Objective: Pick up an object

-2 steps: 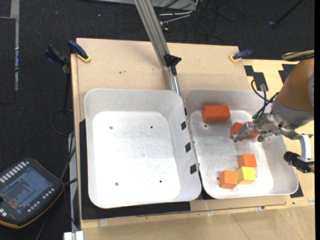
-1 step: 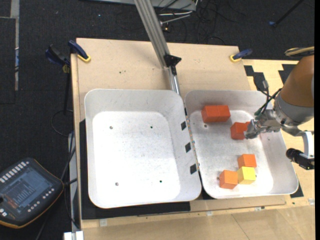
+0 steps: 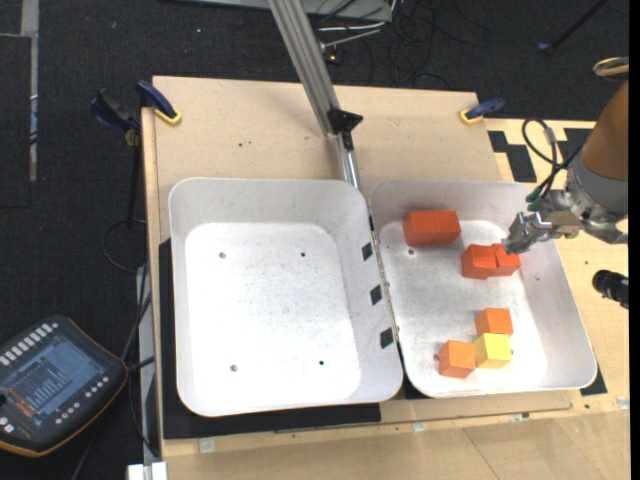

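A: What sits nearest, at the bottom of the frame?

B: At lower left, off the worktop (image 3: 250, 108), a pendant (image 3: 45, 383) with a lit screen lies on the dark floor. Along the bottom runs the worktop's pale front edge.

A: And the bins?

B: Two white bins side by side. The left bin (image 3: 270, 293) takes up the middle of the frame. The right bin (image 3: 560, 358) holds the blocks. Low in it a yellow cube (image 3: 495, 350) sits touching an orange cube (image 3: 457, 358) on its left, with a second orange cube (image 3: 494, 321) just above the yellow one.

A: Higher up?

B: A red-orange block (image 3: 488, 261) lies at the bin's right centre, and a larger one (image 3: 432, 227) sits up and to its left, apart from it.

A: Where are the jaws?

B: The gripper (image 3: 522, 236) comes in from the right edge, its tip right at the upper right corner of the red-orange block. Whether the jaws are apart or closed, I cannot tell; the block looks to be resting on the bin floor.

A: Farthest back?

B: Blue and yellow clamps (image 3: 155, 103) grip the worktop's upper corners, and a metal pole (image 3: 310, 58) slants down from the top centre to the gap between the bins. Cables lie on the floor behind.
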Robot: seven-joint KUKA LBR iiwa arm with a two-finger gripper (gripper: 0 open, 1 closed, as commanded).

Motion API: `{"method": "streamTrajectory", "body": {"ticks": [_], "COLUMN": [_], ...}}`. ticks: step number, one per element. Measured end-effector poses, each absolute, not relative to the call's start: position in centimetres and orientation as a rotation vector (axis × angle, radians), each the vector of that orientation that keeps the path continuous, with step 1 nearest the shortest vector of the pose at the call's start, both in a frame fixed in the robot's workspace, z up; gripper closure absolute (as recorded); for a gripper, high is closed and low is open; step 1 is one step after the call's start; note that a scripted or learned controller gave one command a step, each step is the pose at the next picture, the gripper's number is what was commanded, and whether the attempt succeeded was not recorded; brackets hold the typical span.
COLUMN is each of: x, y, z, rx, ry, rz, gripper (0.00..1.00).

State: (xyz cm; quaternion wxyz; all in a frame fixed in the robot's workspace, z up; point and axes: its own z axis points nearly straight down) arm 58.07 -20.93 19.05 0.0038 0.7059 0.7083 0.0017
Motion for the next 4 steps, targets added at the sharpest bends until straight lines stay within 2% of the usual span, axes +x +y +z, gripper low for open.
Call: {"method": "streamTrajectory", "body": {"ticks": [1, 4], "x": [58.2, 58.0], "y": [-20.9, -3.0], "z": [20.7, 20.1], "rx": [2.216, 2.213], "ry": [2.221, 2.233], "rz": [0.002, 0.002], "gripper": [1.0, 1.0]}}
